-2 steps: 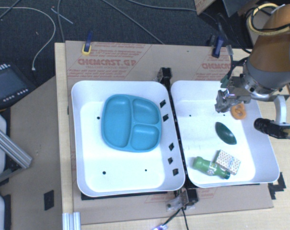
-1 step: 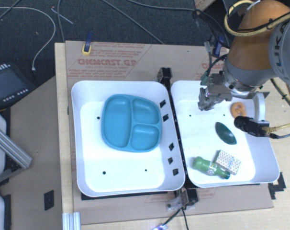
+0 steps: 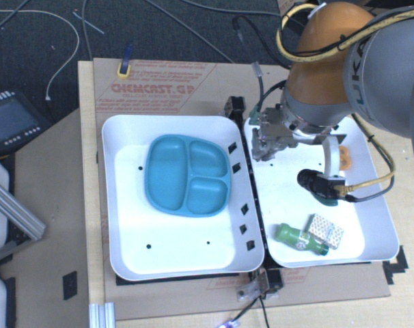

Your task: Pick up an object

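Arm point(image 3: 330, 67) hides most of an orange object point(image 3: 344, 157).

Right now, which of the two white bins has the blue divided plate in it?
The left bin holds the blue divided plate. The right bin, where the arm reaches in, holds a green bottle and other small items instead.

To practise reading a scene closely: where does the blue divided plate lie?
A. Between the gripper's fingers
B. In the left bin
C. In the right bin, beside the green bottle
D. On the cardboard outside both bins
B: the blue divided plate lies flat inside the left bin, apart from the green bottle in the right bin.
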Robot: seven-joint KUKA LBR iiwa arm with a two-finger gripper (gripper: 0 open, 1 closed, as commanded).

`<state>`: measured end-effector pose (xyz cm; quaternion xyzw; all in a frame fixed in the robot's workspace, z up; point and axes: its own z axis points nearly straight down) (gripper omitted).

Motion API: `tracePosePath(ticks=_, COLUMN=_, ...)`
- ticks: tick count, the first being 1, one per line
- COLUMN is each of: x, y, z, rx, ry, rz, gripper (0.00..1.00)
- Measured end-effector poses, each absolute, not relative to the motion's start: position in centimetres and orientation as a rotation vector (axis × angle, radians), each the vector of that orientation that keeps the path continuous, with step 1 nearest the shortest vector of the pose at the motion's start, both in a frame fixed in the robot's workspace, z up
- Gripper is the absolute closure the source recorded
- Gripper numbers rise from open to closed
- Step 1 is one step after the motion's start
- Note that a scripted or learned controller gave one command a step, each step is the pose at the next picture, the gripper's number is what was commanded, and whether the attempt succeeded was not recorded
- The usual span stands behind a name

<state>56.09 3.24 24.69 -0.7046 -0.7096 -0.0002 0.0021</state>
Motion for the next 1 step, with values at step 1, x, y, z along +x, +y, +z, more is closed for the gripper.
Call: tracePosePath(ticks=1, x=54.99, y=8.89, z=24.99, rx=-2.211, ry=-2.226, rz=0.0, gripper=1.0)
